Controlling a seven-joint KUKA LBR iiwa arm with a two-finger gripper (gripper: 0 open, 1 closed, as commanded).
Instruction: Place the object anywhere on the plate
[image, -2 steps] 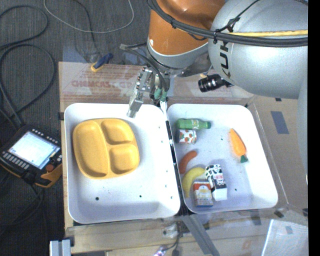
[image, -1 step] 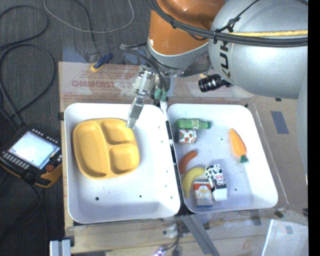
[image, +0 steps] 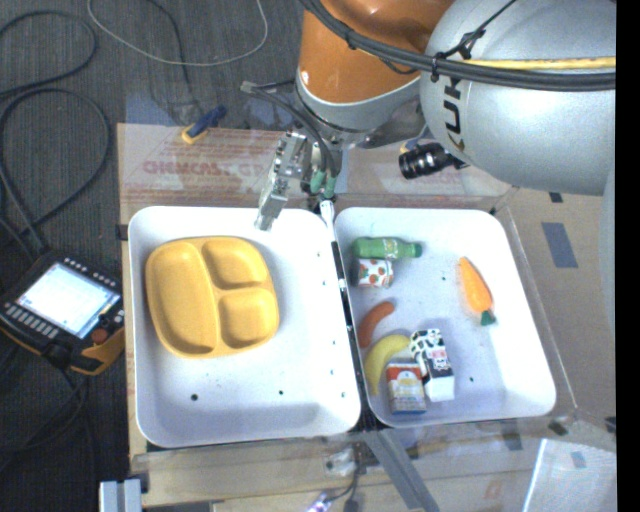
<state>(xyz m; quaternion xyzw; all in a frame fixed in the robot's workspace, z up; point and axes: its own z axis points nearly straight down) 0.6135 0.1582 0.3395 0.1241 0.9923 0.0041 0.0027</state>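
Pendant (image: 62, 305) w/ lit screen at left edge, mid-frame, on dark floor. Black cables (image: 40, 110) loop across upper left. Blue clip (image: 203, 124) near top, left of center, on cardboard (image: 200, 170) under the bins.

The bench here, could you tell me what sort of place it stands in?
Probably a robotics lab: a robot arm over two white bins, toy food like a carrot, and a handheld control screen on the floor.

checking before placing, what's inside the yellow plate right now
The yellow plate shows three bare compartments in the left bin. Nothing lies in them, and nothing covers any part.
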